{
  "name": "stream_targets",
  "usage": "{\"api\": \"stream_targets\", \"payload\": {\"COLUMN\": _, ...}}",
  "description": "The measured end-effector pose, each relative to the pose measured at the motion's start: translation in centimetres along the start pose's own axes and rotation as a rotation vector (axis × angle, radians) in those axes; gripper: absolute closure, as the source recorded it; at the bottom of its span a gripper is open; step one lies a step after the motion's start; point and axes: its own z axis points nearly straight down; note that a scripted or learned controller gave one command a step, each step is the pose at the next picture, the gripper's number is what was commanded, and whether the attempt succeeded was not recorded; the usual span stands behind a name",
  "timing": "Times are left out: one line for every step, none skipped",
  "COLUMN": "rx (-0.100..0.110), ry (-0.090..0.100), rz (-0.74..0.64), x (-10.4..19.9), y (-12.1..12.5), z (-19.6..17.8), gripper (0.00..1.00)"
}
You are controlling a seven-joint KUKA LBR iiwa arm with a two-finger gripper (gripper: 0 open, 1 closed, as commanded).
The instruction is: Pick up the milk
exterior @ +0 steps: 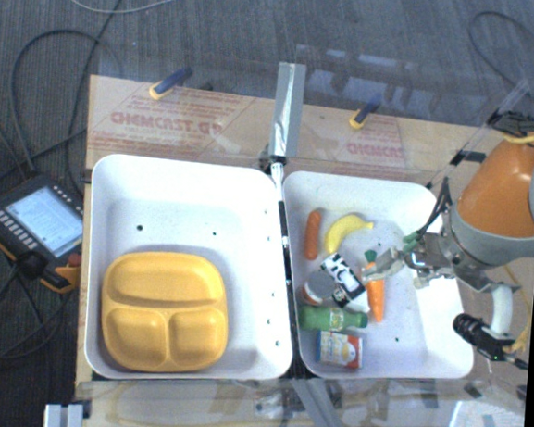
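Your milk sits mid right bin, tilted — long axis running upper-left to lower-right, banana above, carrot just right. Gripper hovers just right of it — spread or pinched, can't tell.

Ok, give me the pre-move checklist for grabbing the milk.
1. Milk in plain sight, nothing on top of it: ok; it lies in the right bin.
2. Gripper over the right bin: ok.
3. Gripper centred over the milk: not ok; it sits to the view's right of it, near the carrot.
4. Room around the milk: not ok; the can, the green bottle and the carrot crowd it.
5. Milk standing upright: cannot tell.
6. Yellow tray out of the way: ok; it is in the left bin.
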Motion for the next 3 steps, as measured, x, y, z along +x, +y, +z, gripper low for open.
{"api": "stream_targets", "payload": {"rx": -0.037, "ry": -0.004, "rz": 0.040, "x": 2.8, "y": 2.9, "z": 6.7, "gripper": 0.00}}
{"api": "stream_targets", "payload": {"rx": -0.049, "ry": -0.008, "rz": 0.196, "x": 4.4, "y": 4.2, "z": 7.7, "gripper": 0.00}}
{"api": "stream_targets", "payload": {"rx": -0.069, "ry": -0.007, "rz": 0.189, "x": 4.7, "y": 4.9, "z": 6.2, "gripper": 1.00}}
